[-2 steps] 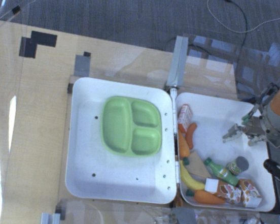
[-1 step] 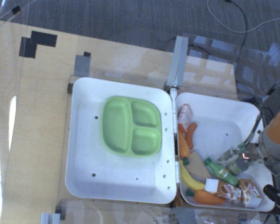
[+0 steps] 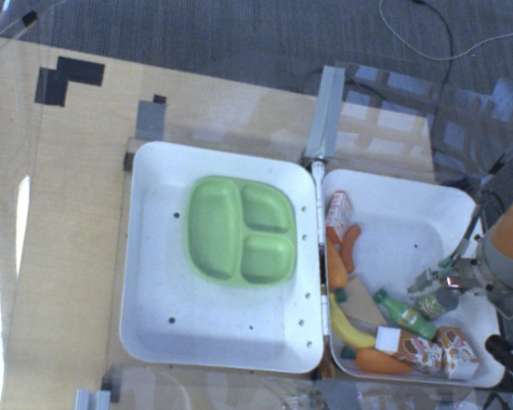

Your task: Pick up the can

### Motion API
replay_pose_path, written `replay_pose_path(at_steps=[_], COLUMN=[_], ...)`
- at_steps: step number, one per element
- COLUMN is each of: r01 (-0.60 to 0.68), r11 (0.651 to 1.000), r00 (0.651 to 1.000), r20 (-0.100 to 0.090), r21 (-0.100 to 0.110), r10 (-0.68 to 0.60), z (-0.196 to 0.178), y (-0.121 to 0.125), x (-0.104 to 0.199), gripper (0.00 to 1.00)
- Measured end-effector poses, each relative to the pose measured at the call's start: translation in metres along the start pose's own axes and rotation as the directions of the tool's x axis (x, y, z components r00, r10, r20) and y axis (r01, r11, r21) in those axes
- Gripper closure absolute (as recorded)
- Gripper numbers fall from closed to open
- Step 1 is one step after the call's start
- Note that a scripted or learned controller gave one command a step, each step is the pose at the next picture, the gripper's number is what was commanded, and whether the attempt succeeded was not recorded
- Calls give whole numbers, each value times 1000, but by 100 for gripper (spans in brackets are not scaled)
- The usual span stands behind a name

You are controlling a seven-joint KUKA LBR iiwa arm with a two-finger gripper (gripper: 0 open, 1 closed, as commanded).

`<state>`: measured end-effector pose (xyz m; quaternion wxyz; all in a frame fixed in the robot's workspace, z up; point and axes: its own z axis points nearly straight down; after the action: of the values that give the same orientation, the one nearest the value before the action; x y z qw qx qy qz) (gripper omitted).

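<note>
My gripper (image 3: pixel 440 282) hangs low over the right side of the right bin (image 3: pixel 407 202), below the orange band on the arm. Directly under it sits a small dark, metallic cylinder that looks like the can (image 3: pixel 433 304), partly hidden by the gripper and touching the green bottle (image 3: pixel 405 315). I cannot tell whether the gripper touches the can. A red and white tube-shaped pack (image 3: pixel 339 207) lies against the bin's left wall.
The right bin also holds two carrots (image 3: pixel 349 244), a banana (image 3: pixel 349 328), another carrot (image 3: pixel 382 361), a white cube (image 3: pixel 387 338) and a printed carton (image 3: pixel 448 354). A green divided plate (image 3: pixel 239 231) sits in the left bin (image 3: pixel 142 325). Cables run near the right edge.
</note>
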<state>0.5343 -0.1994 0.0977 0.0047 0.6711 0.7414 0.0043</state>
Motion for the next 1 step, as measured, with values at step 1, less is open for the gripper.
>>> replay_pose_path(at_steps=[1], r01=[-75], r11=[997], r00=[997], r20=[0], r21=[11], r10=[75], z=[-114], y=[-6], x=[64], gripper=[100])
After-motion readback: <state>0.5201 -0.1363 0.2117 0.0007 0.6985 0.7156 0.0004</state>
